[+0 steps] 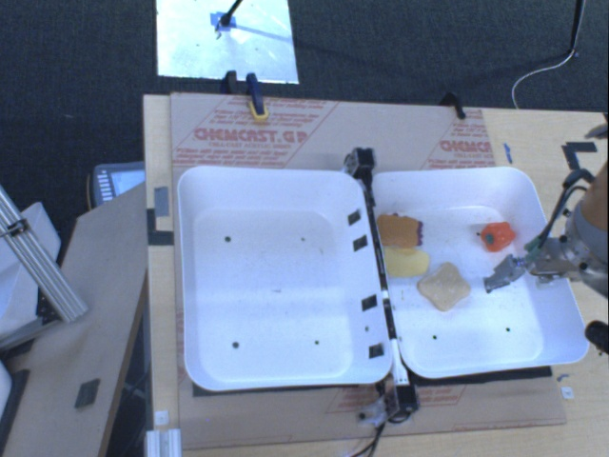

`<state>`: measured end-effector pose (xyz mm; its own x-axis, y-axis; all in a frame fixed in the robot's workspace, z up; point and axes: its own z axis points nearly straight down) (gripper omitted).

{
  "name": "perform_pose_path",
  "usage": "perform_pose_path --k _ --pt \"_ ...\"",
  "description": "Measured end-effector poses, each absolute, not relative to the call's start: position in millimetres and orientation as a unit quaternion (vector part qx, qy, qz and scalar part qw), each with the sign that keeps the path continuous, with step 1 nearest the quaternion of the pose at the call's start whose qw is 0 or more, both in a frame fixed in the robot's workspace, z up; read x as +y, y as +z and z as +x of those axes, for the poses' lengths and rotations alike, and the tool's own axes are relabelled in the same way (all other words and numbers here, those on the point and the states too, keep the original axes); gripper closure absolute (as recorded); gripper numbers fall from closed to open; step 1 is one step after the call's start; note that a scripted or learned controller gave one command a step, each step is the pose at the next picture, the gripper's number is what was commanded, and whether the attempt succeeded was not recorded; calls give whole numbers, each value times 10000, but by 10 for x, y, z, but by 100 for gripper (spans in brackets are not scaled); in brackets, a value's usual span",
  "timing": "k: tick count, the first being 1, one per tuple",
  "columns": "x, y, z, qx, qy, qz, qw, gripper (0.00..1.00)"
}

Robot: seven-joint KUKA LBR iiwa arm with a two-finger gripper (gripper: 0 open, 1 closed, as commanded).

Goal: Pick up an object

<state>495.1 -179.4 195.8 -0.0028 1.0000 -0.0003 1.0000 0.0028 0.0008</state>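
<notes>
Four small things lie in the right white bin (pixel 533 346). A brown-and-orange block (pixel 401 229) sits near the bin's left wall; a pale yellow flat piece (pixel 407 263) lies touching it just below. A tan, toast-like slab (pixel 444 287) rests flat beside that. A small red-orange rounded object with a green spot (pixel 495 236) lies apart, toward the right

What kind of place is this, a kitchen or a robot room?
Probably a robot test lab: a robot gripper reaches over two white bins clamped on a bench, and the right bin holds pretend food like a small orange toy.
</notes>
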Motion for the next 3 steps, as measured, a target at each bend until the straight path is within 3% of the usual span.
perform_pose_path --k 1,2,3 --pt "-904 2842 5084 7123 47 7019 38 0" --pt "-960 2903 5072 7095 21 7047 25 100" --pt "277 3562 5193 7130 45 7011 21 100"
